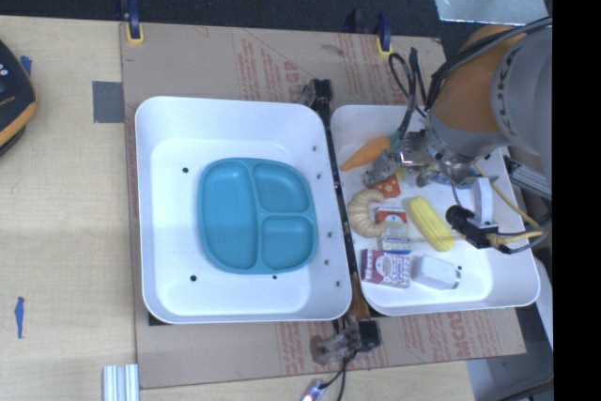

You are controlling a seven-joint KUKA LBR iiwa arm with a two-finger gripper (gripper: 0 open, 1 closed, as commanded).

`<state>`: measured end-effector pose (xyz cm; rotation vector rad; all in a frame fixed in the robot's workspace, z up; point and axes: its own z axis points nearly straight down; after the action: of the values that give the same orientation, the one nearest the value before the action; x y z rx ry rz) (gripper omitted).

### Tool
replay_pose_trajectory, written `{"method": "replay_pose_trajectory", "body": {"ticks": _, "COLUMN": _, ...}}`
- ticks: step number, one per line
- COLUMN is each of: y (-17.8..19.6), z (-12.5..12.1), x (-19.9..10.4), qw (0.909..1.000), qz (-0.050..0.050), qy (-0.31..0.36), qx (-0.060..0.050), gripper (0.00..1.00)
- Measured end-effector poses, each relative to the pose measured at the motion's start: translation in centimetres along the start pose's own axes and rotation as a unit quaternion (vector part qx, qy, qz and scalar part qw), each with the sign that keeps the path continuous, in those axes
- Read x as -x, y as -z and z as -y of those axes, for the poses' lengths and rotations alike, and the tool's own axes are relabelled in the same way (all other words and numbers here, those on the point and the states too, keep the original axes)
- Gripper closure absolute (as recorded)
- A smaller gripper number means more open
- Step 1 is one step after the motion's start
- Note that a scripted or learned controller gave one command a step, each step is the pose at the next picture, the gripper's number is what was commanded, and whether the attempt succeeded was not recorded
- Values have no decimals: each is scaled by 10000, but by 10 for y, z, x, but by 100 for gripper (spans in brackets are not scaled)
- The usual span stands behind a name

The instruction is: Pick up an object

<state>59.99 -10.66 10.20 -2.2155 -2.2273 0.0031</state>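
Right bin (pixel 507 291): gripper (pixel 392 166) is lowered beside carrot (pixel 366 152); finger state cannot be told.
Carrot: long axis slanted, tip pointed lower-left.
Corn (pixel 431 223): laid diagonally, apart.

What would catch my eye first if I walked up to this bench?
Probably the blue divided plate, lying alone in the middle of the left bin. Next, the grey arm with its orange band reaching into the right bin, above a clutter including a yellow corn cob and an orange carrot.
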Motion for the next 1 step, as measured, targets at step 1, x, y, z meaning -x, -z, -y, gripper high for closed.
{"method": "replay_pose_trajectory", "body": {"ticks": 1, "y": -10, "z": -48, "x": -8, "qw": 10000, "qz": -5, "qy": -7, "qx": -16, "gripper": 0}}
